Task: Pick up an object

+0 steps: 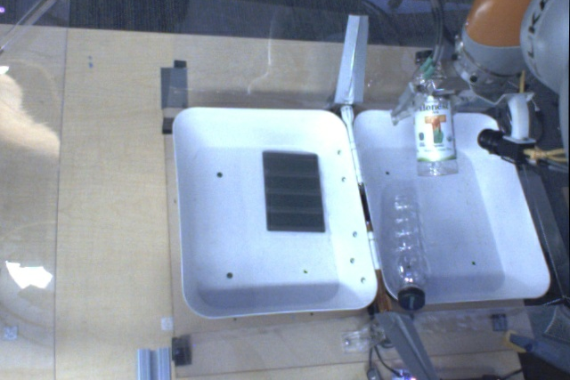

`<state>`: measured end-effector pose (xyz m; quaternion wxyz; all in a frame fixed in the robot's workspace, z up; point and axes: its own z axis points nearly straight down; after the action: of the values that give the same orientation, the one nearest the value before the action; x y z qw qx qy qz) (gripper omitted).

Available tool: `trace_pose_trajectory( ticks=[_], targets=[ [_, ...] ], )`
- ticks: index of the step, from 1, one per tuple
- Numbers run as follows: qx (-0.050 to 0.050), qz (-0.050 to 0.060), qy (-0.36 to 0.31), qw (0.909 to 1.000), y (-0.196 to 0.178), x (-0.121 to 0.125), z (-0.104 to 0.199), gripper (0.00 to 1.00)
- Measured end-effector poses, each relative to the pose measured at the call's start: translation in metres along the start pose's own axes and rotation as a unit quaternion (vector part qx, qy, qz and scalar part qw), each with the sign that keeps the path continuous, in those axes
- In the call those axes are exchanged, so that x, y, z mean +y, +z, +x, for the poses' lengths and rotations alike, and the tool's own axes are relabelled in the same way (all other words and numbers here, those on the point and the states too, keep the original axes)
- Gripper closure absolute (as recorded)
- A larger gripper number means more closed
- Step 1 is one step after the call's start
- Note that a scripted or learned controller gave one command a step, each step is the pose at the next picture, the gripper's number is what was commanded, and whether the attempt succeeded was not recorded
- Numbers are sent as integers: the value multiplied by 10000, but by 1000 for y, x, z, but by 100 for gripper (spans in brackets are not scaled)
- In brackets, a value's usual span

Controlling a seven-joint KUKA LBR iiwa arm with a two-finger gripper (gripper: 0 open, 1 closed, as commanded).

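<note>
Camera view showed the gripper [431, 87] clamped on the top of a labelled bottle [435, 136] hanging upright over the right bin's [521, 267] far side, so a straight lift looked best, clear of the clear bottle [405, 249] lying near-left and the dark pad [293, 190] in the left bin [200, 218].

— What sits on the pale wooden bench [107, 218]?
— Two shallow white plastic bins: left bin [200, 218] at nine o'clock, right bin [508, 227] at three o'clock, their edges touching.
</note>
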<state>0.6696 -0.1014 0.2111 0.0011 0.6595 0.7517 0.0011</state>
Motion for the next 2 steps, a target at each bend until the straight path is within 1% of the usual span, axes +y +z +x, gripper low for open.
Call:
trace_pose_trajectory(
  ticks=[1, 2],
  targets=[
    [-11, -11, -420, 9991, 88, -6, -46, 0],
    [-40, -23, -537, 9985, 104, -16, -73, 0]
  ],
)
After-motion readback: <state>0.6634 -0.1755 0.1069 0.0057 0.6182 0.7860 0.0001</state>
